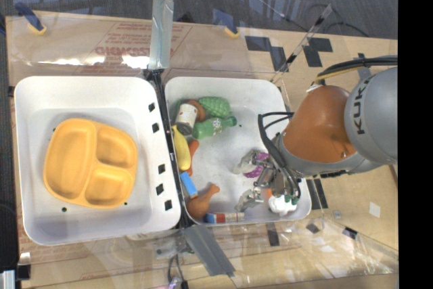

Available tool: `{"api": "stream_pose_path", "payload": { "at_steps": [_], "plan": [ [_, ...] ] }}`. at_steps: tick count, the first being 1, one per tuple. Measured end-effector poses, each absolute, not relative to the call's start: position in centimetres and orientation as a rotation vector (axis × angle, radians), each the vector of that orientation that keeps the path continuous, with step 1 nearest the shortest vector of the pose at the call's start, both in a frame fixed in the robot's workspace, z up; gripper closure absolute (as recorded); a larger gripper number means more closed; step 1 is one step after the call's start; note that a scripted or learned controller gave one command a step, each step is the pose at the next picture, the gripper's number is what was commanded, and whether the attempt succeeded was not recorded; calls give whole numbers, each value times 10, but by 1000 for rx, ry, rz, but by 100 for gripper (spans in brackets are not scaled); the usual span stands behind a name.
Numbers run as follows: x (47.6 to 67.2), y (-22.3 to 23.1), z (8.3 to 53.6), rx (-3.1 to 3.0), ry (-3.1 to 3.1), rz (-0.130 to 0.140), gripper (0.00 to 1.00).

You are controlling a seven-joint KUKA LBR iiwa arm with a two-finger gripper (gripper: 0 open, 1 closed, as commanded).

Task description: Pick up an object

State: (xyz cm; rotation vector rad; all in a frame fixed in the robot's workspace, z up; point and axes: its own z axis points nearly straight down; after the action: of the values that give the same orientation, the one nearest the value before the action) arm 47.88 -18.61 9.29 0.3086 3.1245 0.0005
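Arm [338, 125] enters from 3 o'clock, wrist bent down into right bin [270, 88]. Gripper [252, 181] low at bin's 4 o'clock, jaws spread, gripping nothing. Chicken drumstick [201, 198] near, at gripper's 8 o'clock. Yellow tray [89, 162] in left bin [34, 95].

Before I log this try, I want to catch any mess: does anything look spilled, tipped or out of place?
Nothing is spilled outside the bins. In the right bin, the toys are crowded against the left wall, and the green bottle lies on its side. The yellow tray sits flat in the left bin.
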Motion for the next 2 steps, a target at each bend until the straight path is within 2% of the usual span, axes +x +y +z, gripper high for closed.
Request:
{"api": "stream_pose_path", "payload": {
  "at_steps": [1,2],
  "plan": [
    [481,-185,104,296,3122,-1,100],
    [550,-161,246,87,3122,-7,100]
  ]
}}
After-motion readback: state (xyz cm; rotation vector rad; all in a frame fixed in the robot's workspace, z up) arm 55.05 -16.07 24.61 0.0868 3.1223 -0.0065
